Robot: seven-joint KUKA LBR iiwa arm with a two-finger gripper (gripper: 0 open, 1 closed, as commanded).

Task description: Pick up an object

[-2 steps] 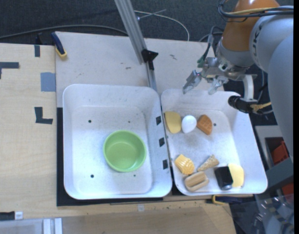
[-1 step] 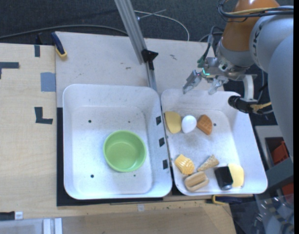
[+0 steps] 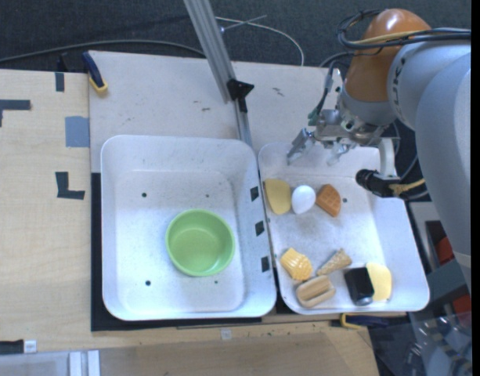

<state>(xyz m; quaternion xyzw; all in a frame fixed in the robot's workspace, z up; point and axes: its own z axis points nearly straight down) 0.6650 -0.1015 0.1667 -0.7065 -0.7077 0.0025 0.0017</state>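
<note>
My gripper (image 3: 312,152) hangs over the far edge of the right bin (image 3: 396,233), open, with nothing between its fingers. Below it in the bin lie a yellow piece (image 3: 277,197), a white egg-like ball (image 3: 303,199) and an orange-brown piece (image 3: 329,200) in a row. Nearer the front lie a yellow waffle-like piece (image 3: 296,265), a tan cone (image 3: 334,262), a hot dog bun (image 3: 315,291), a black block (image 3: 359,285) and a yellow item (image 3: 380,280). A green bowl (image 3: 200,243) sits in the left bin (image 3: 122,210).
A slanted metal pole (image 3: 212,41) runs down to the divide between the bins. Cables (image 3: 263,34) lie on the dark floor at the back. A blue and yellow clamp (image 3: 95,73) grips the board's far left corner. The arm's grey body (image 3: 435,92) fills the right side.
</note>
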